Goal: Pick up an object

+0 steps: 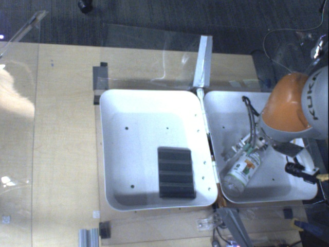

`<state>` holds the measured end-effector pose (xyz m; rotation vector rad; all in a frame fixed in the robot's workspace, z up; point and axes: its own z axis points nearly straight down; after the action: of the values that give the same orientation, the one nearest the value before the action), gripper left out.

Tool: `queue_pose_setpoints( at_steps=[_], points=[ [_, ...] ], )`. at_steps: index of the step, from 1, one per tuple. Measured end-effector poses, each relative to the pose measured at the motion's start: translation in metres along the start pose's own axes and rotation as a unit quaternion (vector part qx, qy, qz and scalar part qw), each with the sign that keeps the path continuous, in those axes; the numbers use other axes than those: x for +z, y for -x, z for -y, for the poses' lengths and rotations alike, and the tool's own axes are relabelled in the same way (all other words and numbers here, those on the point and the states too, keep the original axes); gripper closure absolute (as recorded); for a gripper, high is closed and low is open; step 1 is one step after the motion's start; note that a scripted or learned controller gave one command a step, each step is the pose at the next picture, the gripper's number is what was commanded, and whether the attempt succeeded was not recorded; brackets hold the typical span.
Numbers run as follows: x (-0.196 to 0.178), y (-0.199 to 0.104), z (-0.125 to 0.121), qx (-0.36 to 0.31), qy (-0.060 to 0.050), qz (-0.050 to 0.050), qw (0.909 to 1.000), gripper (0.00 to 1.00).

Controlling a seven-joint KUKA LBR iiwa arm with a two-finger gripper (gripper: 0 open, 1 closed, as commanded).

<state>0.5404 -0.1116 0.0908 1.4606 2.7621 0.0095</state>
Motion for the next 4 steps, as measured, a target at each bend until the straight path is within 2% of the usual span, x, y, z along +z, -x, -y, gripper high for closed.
queue_pose_setpoints(
  at_steps=[1,2,3,4],
  points=[
    [0.000,-0.015,0.004,0.011,0.001,0.001,0.9999,0.00],
    [0.000,-0.011,0.019,0.122,0.000,-0.002,0.9925,0.00],
    [0.001,-0.018,-0.008,0.121,0.000,-0.001,0.9926,0.00],
    [-0.004,-0.029,0.015,0.095,-0.005,-0.004,0.9955,0.00]
  ],
)
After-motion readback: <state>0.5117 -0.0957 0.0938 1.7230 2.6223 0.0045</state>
